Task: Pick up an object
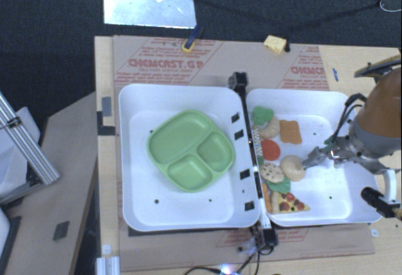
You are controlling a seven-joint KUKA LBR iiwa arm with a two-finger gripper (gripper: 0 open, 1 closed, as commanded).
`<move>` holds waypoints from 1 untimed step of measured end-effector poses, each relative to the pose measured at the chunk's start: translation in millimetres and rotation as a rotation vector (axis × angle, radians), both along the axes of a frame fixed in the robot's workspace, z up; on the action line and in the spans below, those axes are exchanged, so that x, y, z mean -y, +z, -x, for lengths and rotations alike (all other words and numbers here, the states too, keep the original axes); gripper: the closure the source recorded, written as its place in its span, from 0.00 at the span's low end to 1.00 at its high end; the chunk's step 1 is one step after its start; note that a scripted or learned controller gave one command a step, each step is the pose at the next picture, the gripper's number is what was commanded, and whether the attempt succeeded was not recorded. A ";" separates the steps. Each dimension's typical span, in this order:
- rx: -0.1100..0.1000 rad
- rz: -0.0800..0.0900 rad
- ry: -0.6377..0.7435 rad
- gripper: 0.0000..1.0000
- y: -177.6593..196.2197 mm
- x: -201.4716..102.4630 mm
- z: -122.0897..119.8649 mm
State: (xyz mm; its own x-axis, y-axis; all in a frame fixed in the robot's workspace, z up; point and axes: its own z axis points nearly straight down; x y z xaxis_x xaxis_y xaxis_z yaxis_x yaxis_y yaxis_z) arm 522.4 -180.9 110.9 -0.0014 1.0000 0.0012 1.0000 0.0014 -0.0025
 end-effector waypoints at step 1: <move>0.007 0.003 -0.001 0.00 -25.7 0.7 -1.7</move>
State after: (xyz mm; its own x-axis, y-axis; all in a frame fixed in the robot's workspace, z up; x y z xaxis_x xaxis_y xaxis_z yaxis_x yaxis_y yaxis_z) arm 524.1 -181.5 85.3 -0.0005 1.0000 -0.0019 1.0000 0.0005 0.0041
